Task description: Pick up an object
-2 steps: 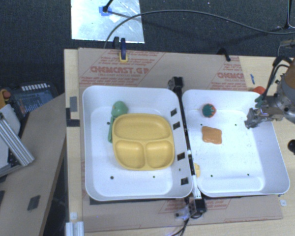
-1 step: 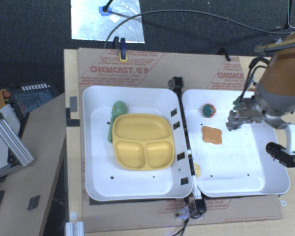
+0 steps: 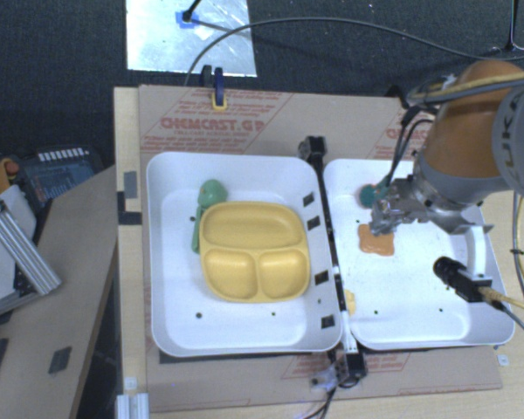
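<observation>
Hovering above a flat orange piece (image 3: pixel 376 239) (glossy white bin (image 3: pixel 419 321)), the metal hand (image 3: pixel 382 219); grip state unclear.

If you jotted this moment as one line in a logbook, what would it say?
end effector: low in right bin, over orange piece | yellow tray, green spoon: left bin | lift: not yet

Even bright light, glaring foil (image 3: pixel 190 23), soft focus
</observation>
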You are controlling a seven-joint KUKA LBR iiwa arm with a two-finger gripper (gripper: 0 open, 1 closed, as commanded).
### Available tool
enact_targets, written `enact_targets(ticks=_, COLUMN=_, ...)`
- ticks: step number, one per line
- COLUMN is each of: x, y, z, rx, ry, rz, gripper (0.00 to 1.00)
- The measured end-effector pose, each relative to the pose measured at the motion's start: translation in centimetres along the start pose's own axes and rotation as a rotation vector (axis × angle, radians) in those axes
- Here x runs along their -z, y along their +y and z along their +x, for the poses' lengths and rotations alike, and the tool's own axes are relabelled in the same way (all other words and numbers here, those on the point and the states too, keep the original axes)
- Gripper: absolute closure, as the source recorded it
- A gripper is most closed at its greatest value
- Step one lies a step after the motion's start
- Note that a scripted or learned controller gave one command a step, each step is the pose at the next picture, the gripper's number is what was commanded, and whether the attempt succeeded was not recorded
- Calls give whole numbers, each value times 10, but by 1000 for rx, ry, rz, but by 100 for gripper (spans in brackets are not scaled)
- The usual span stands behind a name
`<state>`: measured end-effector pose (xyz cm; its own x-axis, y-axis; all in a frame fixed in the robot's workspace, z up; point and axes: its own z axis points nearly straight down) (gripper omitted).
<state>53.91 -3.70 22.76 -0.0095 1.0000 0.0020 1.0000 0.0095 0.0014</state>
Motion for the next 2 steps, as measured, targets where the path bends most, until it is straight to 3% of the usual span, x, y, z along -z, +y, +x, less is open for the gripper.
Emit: enact_targets(ticks=2, x=-9, y=-15, z=108, rx=1, ry=0, rz=0, gripper=100)
